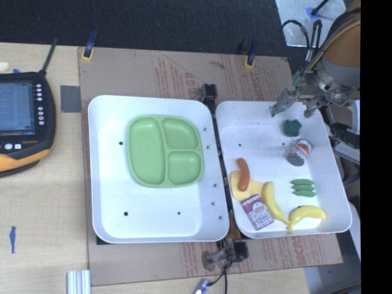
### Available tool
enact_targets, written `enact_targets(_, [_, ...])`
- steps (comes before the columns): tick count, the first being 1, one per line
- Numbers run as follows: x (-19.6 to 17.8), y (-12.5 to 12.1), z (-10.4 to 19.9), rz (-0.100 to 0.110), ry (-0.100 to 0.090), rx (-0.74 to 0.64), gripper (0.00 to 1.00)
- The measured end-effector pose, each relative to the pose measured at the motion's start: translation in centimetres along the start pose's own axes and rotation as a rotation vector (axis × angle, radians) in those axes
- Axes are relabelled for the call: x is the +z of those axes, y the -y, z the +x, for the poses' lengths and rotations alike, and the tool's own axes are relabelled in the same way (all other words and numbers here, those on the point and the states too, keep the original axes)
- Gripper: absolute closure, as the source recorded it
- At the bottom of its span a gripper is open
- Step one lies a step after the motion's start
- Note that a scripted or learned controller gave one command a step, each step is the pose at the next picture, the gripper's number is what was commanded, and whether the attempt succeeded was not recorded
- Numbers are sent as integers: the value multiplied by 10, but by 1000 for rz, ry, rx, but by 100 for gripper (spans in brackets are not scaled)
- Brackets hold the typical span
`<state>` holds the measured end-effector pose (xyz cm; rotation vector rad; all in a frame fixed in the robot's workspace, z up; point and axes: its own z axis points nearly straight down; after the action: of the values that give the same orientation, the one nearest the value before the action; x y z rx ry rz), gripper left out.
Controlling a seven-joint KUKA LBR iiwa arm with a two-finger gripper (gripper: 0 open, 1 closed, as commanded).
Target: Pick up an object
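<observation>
While two shallow white bins sit side by side on a tan cardboard-covered surface (153,72), the left bin (110,225) holds a green divided plate (164,150) at its centre. The right bin (257,121) holds small toy foods. The grey arm (340,54) reaches in at about two o'clock of the right bin. Its hand (296,105) hangs over that bin's far rim, fingers spread apart, with nothing between them. A yellow-edged tablet controller (21,121) lies at nine o'clock of the left bin. In the right bin, a yellow banana (274,202) lies near six o'clock, touching a red packet (257,213). A second yellow fruit (305,215) sits at five o'clock. An orange sausage (243,173) lies at eight o'clock. Green pea pods (302,187) sit at four o'clock. A small can (298,152) rests at three o'clock. A dark green lump (291,127) lies at two o'clock, just beside the hand.
</observation>
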<state>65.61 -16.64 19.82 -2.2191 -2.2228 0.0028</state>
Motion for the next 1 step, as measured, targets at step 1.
enact_targets(1, [33,1,-46,2,-2,0,0])
